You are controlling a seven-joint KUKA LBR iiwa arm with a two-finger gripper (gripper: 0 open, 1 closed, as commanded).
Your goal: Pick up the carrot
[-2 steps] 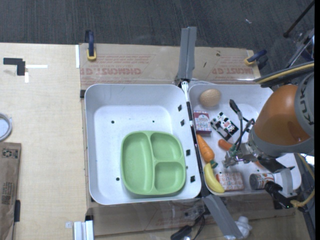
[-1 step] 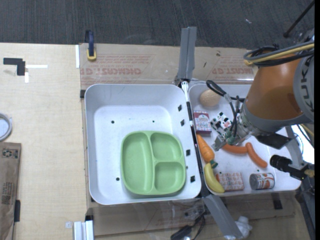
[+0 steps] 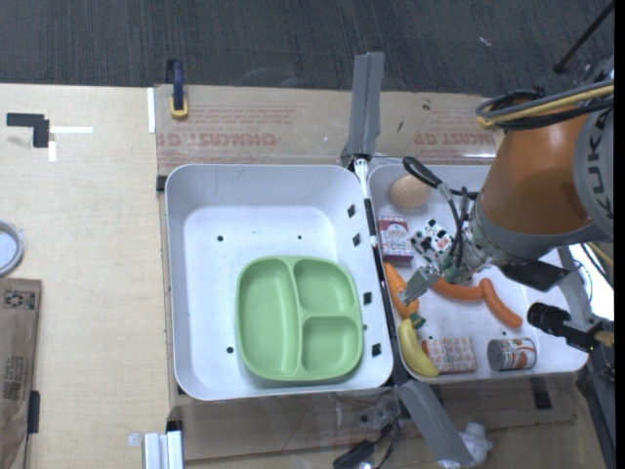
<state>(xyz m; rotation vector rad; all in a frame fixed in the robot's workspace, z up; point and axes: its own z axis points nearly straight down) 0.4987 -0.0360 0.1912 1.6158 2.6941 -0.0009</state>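
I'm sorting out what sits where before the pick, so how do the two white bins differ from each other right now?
The left bin holds a single thing, a green divided plate, with much bare white floor around it. The right bin is crowded with small items, among them a carrot, a banana and a can. The arm reaches over the right bin, not the left. Both are shallow, white and side by side.

I'm looking at a robotics lab: a plywood bench [image 3: 78, 262] with tape marks at ten o'clock, two white bins [image 3: 195, 291] clamped side by side, dark carpet [image 3: 293, 18] at twelve, and cables [image 3: 547, 101] trailing at two o'clock
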